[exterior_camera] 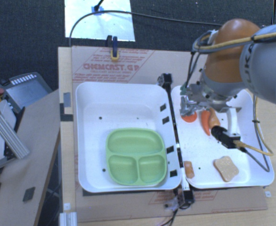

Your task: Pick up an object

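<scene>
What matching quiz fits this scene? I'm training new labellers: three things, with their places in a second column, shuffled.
Things:
1. green tray
2. toast
3. carrot

Places:
A. right bin, near front corner
B. left bin, front part
C. right bin, beside the gripper

Pairs: 1-B, 2-A, 3-C

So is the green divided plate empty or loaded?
Empty: the green plate in the left bin shows three bare compartments.
</scene>
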Motion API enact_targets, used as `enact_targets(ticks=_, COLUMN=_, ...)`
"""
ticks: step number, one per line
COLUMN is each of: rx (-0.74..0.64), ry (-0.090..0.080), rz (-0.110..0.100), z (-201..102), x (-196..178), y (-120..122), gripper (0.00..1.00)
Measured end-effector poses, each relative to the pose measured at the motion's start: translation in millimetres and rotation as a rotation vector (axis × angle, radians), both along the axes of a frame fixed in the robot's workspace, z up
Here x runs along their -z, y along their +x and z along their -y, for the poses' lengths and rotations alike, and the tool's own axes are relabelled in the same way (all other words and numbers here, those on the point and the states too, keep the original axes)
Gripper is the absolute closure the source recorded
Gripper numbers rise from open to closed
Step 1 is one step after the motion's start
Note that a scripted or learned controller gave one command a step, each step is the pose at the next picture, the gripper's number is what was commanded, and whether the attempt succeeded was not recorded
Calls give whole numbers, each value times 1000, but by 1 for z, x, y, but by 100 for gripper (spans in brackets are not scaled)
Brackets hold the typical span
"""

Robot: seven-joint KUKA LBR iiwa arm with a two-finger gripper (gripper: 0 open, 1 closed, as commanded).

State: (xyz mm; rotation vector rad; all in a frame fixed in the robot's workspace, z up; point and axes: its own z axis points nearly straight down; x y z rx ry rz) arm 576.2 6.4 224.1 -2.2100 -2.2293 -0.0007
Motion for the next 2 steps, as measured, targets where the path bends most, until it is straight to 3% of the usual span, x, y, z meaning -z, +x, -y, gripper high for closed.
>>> enact_targets(ticks=1, rx=-2, ry=1, rz=2, z=-54, x=-9, y=-15, gripper=100)
enact_targets(ticks=2, rx=-1, ry=0, rz=0, z=-97, x=-8, y=-47, gripper=100)
